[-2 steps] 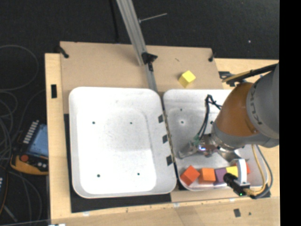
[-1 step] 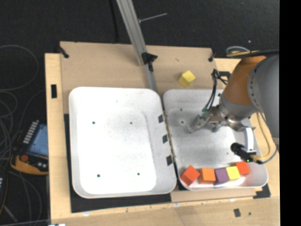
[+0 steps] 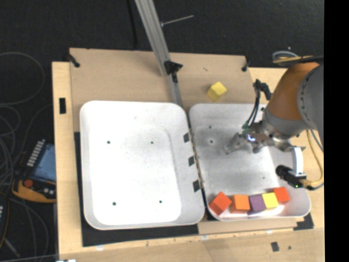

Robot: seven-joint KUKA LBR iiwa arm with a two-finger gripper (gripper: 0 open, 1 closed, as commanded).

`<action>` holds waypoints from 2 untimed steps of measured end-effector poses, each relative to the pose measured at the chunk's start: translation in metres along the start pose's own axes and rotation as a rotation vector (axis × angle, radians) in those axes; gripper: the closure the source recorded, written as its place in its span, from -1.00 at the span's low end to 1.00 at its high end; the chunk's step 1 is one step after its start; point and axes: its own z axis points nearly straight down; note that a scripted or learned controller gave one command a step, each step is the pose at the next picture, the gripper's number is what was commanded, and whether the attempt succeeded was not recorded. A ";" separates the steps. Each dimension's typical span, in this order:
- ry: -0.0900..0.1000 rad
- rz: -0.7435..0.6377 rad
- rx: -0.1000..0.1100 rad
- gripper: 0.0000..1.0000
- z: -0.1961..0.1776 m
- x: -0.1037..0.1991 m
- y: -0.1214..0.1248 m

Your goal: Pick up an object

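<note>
A wooden bench (image 3: 131,75) seen from above at a slant holds two shallow white bins side by side. The right bin (image 3: 218,119) serves here as the landmark for every position.

The robot arm (image 3: 292,100), grey with an orange band, reaches in from beyond the right bin's right edge. Its gripper (image 3: 240,143) hangs over the upper middle of the right bin's floor, pointing toward the bin's left wall. The fingers are small and blurred against the pale floor, so whether they are spread or closed cannot be told, and nothing can be seen between them.

Five blocks line the right bin's near wall, well apart from the gripper. From the bin's near left corner going right: a red-orange block (image 3: 221,202), tilted and slightly forward of the others; an orange block (image 3: 241,202); a purple block (image 3: 256,203); a yellow block (image 3: 270,200); and a second red-orange block (image 3: 281,195) near the bin's near right corner. They sit touching or almost touching in a row.

A yellow cube (image 3: 216,90) lies on the bare bench just beyond the right bin's far wall, outside both bins.

The left bin (image 3: 136,162) touches the right bin's left wall. A grey metal pole (image 3: 155,34) rises at a slant from the bench beyond the right bin's far left corner.
</note>
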 end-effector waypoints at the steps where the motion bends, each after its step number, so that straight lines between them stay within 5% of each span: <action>1: 0.001 0.001 0.002 -1.00 0.017 0.023 -0.105; 2: 0.002 -0.008 -0.002 -1.00 0.017 0.073 -0.070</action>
